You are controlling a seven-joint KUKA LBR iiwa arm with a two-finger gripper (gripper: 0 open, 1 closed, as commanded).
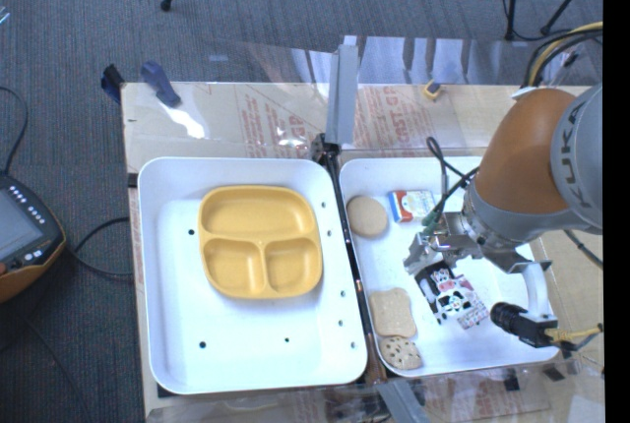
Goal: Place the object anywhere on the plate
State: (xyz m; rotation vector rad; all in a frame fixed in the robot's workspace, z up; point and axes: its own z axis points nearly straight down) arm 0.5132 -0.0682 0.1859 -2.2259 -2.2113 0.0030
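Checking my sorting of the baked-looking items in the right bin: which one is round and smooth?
The tan bun near the bin's top left, beside the divider. The toast slice is squarish, and the cracker below it is speckled.

Smooth, glossy plastic on the yellow plate (pixel 261 241) and both white bins (pixel 172 313). Printed, slightly shiny packaging on the small carton (pixel 456 301) and the red-and-white pack (pixel 409 205). Matt, rough, crumbly-looking surfaces on the toast slice (pixel 393 313), cookie (pixel 401 350) and round bun (pixel 367 215). Bare metal on the gripper (pixel 433 249).
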